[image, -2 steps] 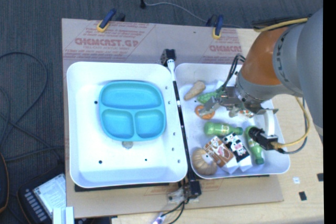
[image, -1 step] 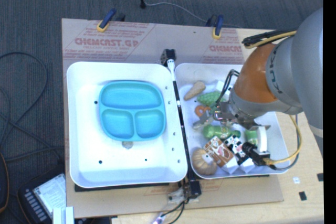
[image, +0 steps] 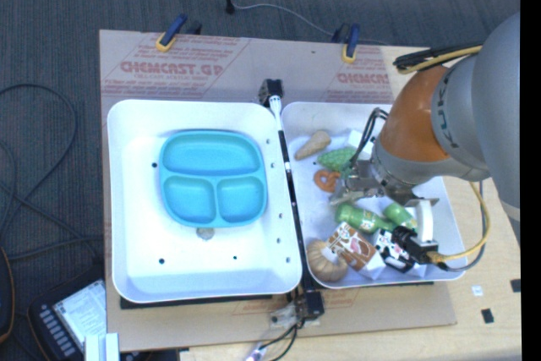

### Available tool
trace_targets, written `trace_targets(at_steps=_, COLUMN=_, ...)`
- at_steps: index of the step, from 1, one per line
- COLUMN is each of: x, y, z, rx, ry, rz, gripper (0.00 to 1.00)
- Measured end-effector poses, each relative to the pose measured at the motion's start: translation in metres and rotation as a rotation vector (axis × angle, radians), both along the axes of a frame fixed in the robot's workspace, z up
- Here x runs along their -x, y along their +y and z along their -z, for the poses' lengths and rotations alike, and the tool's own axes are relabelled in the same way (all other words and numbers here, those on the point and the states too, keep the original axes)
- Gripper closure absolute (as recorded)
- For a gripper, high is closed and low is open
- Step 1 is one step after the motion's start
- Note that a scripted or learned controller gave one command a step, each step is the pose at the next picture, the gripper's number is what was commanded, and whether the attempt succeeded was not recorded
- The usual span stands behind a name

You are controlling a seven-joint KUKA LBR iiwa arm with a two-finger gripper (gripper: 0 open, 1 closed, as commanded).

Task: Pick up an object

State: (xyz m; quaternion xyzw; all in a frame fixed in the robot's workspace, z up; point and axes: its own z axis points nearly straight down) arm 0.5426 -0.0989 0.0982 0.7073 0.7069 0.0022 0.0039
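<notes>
My gripper [image: 349, 192] is low inside the right bin [image: 452, 220], among a heap of small objects. Just left of it lies an orange ring [image: 325, 179], and a green leafy piece [image: 338, 156] sits just behind it. A green cylinder [image: 358, 218] lies directly in front of the gripper. A tan oblong piece [image: 316, 142] rests near the bin's back left. A brown and white packet [image: 350, 245] and a tan bun [image: 325, 263] lie at the front. The wrist hides whatever is under it.
The left bin [image: 135, 182] holds a blue divided tray [image: 212, 177], with a small grey bit [image: 205, 232] just in front of it. Blue and yellow clamps [image: 172, 31] [image: 350, 44] grip the board's back edge. The bins' shared rim [image: 287, 182] runs close to the gripper's left.
</notes>
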Motion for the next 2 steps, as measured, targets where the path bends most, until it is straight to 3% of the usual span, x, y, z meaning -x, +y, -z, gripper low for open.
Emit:
trace_targets(at_steps=1, x=-0.017, y=0.047, z=-0.135, rx=-0.002, ry=0.005, rz=-0.002, gripper=1.0)
trace_targets(at_steps=2, x=-0.122, y=0.015, z=-0.085, rx=0.0, ry=0.011, rz=0.0, gripper=1.0)
